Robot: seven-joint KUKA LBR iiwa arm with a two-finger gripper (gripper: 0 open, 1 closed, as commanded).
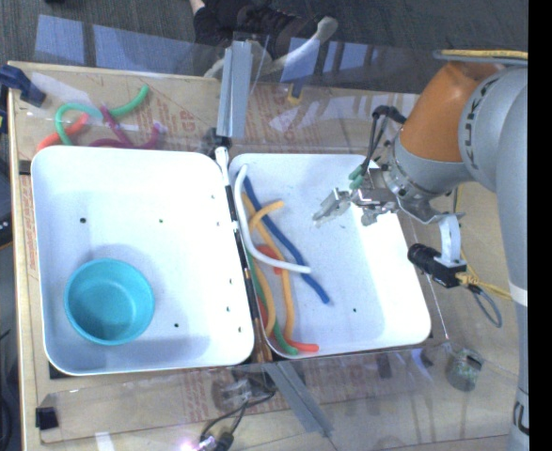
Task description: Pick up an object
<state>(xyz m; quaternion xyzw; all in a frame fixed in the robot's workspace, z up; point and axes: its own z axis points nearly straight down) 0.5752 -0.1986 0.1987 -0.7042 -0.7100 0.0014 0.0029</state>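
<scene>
Nearest the bottom of the camera view, a round teal plastic bowl (110, 300) sits upright in the lower left corner of the left shallow white plastic bin (134, 181), smooth-walled and glossy, with nothing inside it that can be seen. Just across the divide, the right shallow white bin (388, 299) holds the likely targets: a loose tangle of long, limp, rubbery strips lying along its left wall, among them an orange strip with a red end (283, 322), a white curved strip (261, 250) crossing over the others, and a dark blue strip (299, 261) running diagonally toward the bin's middle. They overlap and touch one another, so a pinch could catch more than one. Judging by this, the pick is not yet done: nothing sits between the fingers. The two-finger metal gripper (330, 209) hangs over the upper middle of the right bin, well apart from the strips, its slim fingers spread a little and empty. Reaching, closing and lifting all remain. Farther back, beyond the left bin, more soft tubes in green and pink (102, 120) lie on the brown bench board (181, 97).
</scene>
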